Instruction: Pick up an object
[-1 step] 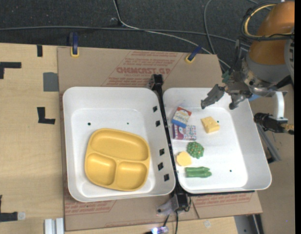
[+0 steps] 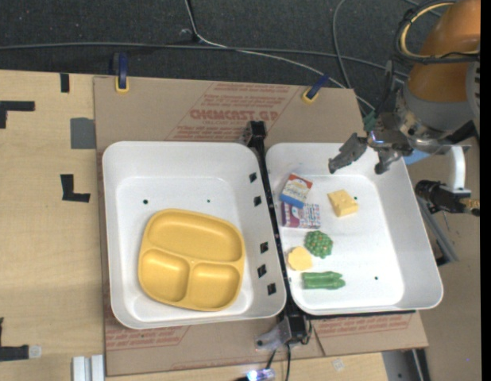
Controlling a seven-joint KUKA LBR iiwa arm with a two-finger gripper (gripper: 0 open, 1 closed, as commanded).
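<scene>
My gripper [image 2: 365, 155] hangs spread and holding nothing over the right bin's [image 2: 412, 236] far edge. That bin holds a cheese wedge [image 2: 343, 203], small box [image 2: 295, 190], broccoli [image 2: 318, 243], yellow disc [image 2: 299, 258] and green pod [image 2: 322, 280]. The left bin [image 2: 122, 213] holds a yellow divided tray [image 2: 191, 259].

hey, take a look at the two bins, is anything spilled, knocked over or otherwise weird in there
Nothing stands out. The yellow tray lies flat in the left bin. The small items, among them a cheese wedge and green beans, lie loose inside the right bin. The open gripper hangs above it, holding nothing.
</scene>
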